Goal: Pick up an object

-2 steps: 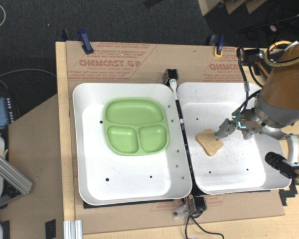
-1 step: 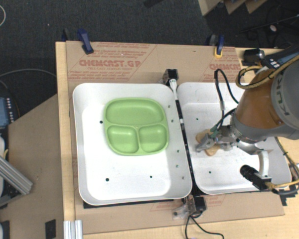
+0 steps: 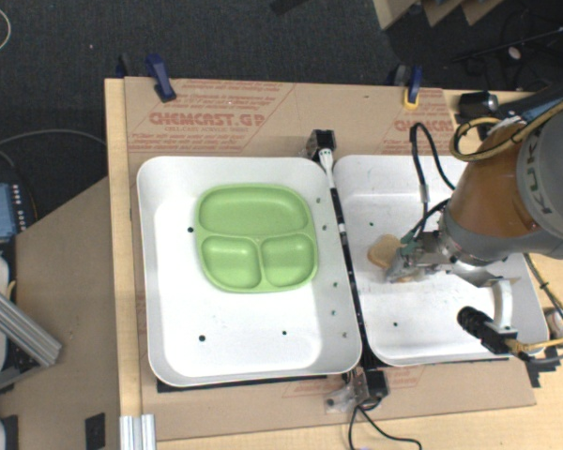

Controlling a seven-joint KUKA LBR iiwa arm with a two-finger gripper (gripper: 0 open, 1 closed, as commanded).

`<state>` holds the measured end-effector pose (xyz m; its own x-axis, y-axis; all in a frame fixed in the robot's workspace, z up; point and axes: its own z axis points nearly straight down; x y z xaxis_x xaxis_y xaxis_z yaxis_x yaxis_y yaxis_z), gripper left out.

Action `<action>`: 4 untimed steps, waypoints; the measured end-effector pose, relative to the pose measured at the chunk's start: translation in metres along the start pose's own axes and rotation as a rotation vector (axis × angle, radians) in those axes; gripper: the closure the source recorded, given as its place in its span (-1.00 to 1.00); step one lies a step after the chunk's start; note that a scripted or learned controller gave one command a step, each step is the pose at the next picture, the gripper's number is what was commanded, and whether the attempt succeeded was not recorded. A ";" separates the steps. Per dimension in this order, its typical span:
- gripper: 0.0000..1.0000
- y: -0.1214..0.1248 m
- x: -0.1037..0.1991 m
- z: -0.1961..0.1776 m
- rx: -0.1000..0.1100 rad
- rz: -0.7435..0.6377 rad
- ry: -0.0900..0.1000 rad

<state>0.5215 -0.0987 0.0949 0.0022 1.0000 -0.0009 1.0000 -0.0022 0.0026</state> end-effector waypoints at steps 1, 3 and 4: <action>1.00 -0.022 0.107 -0.095 -0.006 -0.014 0.006; 1.00 -0.040 0.131 -0.373 -0.017 -0.003 0.003; 1.00 -0.042 0.203 -0.357 0.006 -0.010 0.002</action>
